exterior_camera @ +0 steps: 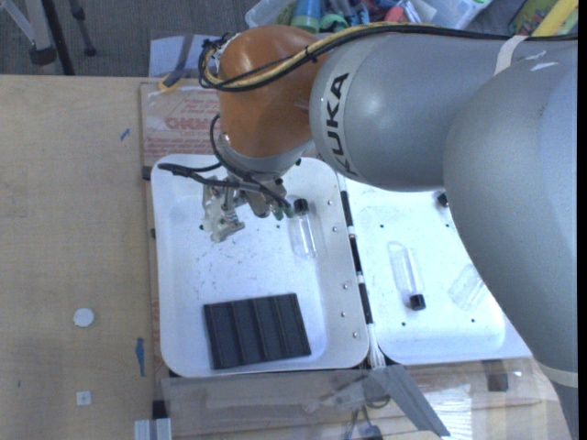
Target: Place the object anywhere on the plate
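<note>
Above the left white bin point(174, 337), the grey arm's gripper point(223, 220) hangs near the far end — whether its jaws are wide or narrow cannot be told. A clear tube with a green cap point(302, 229) lies just beside it. Nearer the camera sits a dark ribbed plate point(256, 329). Another clear tube point(404, 275) — black-capped — lies in the right bin point(440, 337).

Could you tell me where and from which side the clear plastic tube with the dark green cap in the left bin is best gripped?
I would grip the clear plastic tube with the dark green cap at mid-body, coming straight down from above. It lies flat on the left white bin, long axis running roughly away from the camera, so fingers should close across its narrow width, probably clear of the cap.
</note>
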Action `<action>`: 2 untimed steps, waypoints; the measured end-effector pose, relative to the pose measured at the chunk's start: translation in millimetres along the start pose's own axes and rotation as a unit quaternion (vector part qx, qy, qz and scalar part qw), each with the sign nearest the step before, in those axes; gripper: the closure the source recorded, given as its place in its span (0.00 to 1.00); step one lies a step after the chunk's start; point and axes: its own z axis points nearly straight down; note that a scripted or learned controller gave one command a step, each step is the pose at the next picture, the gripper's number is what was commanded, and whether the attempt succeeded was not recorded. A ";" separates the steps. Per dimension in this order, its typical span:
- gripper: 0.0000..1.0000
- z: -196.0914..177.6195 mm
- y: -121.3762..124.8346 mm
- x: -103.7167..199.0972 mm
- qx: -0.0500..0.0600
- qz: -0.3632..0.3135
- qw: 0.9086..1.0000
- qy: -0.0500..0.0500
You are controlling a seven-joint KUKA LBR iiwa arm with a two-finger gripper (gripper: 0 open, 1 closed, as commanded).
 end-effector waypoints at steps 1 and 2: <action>1.00 -38.2 18.9 42.9 0.000 -0.143 0.990 0.000; 1.00 -45.8 1.1 11.6 0.001 -0.223 0.975 -0.003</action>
